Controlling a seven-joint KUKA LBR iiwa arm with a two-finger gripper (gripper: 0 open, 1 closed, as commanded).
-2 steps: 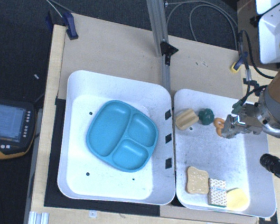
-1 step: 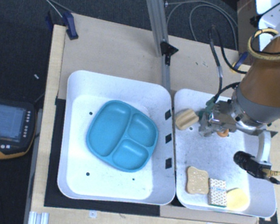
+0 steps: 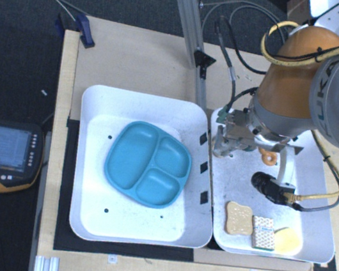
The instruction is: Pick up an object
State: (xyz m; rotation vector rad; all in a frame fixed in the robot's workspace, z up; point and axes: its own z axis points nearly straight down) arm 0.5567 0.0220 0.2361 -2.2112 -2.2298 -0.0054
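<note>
From my feed I see the grey arm with its orange band reaching in from the right, and the two-finger gripper (image 3: pixel 224 146) hanging low over the far left corner of the right-hand shallow white bin (image 3: pixel 326 240), just beside the wall shared with the left-hand white bin (image 3: pixel 89 150). Whether its fingers are apart or together I cannot tell; the wrist hides them from me. In the right bin, along the near edge, lie a tan toast-shaped slice (image 3: pixel 238 218), a small patterned block (image 3: pixel 262 233) touching it, and a pale yellow round piece (image 3: pixel 287 239). What may be a small orange ring (image 3: pixel 269 158) peeks out near the wrist. The left bin holds a light blue plastic divided plate (image 3: pixel 148 163) with three compartments.
</note>
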